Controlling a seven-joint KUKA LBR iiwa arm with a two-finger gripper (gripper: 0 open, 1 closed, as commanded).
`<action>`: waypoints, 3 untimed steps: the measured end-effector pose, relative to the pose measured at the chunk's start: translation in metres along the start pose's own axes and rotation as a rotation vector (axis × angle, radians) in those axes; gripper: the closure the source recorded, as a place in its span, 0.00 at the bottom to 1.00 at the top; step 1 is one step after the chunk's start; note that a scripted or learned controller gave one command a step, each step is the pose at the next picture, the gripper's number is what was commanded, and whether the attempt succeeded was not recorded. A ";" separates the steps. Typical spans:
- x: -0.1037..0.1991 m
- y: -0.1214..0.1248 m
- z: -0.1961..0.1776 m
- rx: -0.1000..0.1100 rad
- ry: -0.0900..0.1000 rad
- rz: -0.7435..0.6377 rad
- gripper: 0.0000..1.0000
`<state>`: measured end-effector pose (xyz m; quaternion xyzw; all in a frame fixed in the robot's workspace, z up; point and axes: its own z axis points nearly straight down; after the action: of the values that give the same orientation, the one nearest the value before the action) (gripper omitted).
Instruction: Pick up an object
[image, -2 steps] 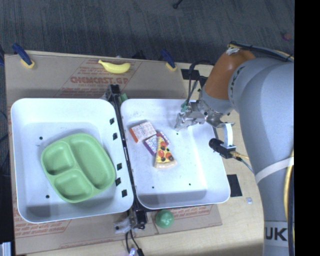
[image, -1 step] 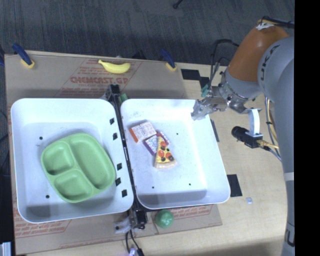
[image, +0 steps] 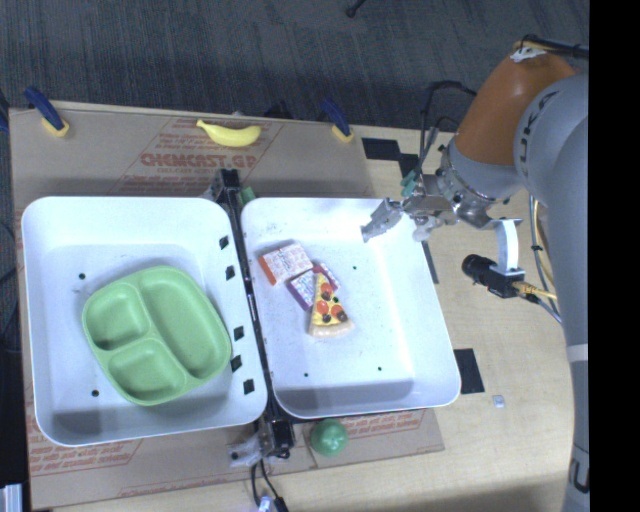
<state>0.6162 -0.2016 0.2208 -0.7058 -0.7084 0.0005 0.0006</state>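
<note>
In the right bin lie a toy pizza slice, a purple-edged card under it, and an orange-and-white packet to the upper left. My gripper hangs over the bin's upper right corner, well right of these items. Its fingers look spread apart, with nothing between them.
The left bin holds a green divided plate. A yellow banana lies on the cardboard behind the bins. A green ball sits in front of the right bin. Blue clamps hold the cardboard's back edge.
</note>
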 end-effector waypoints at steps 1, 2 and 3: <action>0.069 -0.031 0.126 -0.002 0.001 -0.002 0.00; 0.068 -0.028 0.114 -0.009 -0.005 -0.006 1.00; 0.144 -0.046 0.028 -0.001 0.001 -0.005 1.00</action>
<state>0.5699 -0.0582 0.1928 -0.7041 -0.7101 0.0000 0.0004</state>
